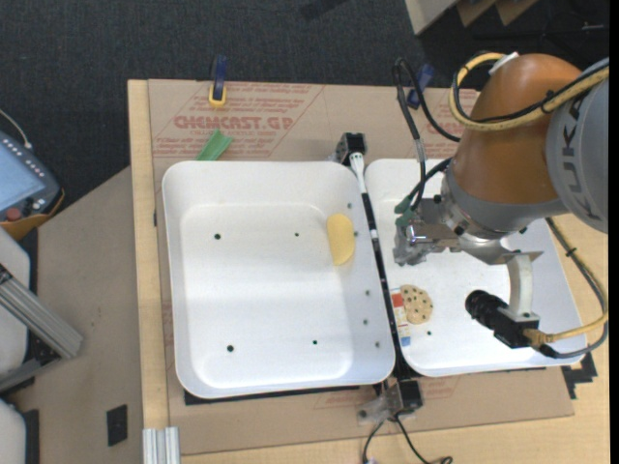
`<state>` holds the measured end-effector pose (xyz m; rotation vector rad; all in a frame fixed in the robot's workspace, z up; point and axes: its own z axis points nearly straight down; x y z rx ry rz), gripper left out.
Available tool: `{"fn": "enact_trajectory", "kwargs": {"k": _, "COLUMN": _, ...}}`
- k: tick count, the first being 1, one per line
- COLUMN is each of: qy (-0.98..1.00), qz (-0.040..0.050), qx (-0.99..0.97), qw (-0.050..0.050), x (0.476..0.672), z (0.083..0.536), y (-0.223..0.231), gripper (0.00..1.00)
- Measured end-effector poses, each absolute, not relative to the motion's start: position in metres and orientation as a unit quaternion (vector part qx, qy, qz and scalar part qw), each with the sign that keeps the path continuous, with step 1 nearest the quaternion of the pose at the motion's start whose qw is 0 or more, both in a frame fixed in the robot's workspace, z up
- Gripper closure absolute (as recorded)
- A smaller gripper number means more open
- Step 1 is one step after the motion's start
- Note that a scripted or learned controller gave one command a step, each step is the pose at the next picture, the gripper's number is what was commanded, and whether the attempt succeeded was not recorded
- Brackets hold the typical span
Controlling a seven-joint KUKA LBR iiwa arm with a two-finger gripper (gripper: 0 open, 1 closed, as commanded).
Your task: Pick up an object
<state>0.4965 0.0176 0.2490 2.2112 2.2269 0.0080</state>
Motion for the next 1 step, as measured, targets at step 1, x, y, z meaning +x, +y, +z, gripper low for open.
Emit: {"fn": "enact_trajectory", "kwargs": {"k": 1, "qy": 0.711, "qz": 0.0055, "qx": 0.703, "qw": 0.002, "x": 0.4796, "z": 0.3412, "y": 0.092, "gripper": 1.0}}
